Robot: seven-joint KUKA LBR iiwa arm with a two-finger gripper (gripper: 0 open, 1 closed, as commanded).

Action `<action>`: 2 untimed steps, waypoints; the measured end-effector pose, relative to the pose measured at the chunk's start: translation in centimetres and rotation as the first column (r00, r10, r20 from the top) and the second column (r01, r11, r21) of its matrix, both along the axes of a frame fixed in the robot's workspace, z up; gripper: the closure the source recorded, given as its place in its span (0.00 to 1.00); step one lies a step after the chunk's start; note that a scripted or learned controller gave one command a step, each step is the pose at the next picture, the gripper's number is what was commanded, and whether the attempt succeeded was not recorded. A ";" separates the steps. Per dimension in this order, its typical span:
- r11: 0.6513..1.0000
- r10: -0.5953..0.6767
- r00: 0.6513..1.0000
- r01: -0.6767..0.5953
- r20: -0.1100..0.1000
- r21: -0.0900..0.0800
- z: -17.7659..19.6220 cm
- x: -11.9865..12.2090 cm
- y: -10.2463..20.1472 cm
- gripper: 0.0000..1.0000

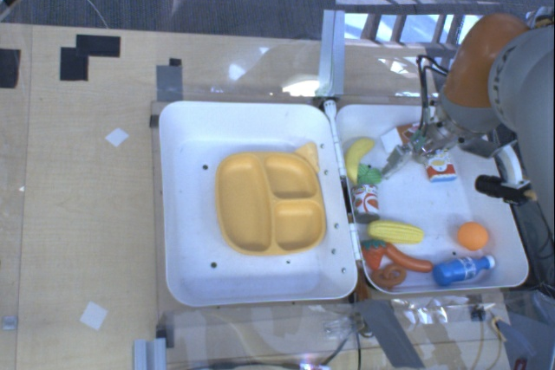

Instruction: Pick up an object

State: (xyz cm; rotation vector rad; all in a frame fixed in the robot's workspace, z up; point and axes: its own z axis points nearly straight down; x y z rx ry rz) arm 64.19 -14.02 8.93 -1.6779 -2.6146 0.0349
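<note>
Objects remain unpicked: you see the banana [358,157] just left of the gripper [408,153], the carton [440,170] just right, the corn [396,231] below. Gripper fingers stand slightly apart, holding nothing. Descent, closure and lift are left.

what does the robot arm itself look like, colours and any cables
The arm is bulky and rounded, grey, with a broad orange band above the wrist. Thin dark cables run down beside it toward the end effector, a small metallic grey piece. A black fitting juts out below the wrist.
</note>
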 end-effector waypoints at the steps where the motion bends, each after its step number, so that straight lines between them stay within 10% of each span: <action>1: 0.966 0.259 0.965 -0.259 -0.038 0.001 0.2 0.7 2.0 0.00; 2: 0.981 0.192 0.981 -0.192 -0.023 -0.004 0.1 0.6 2.4 0.00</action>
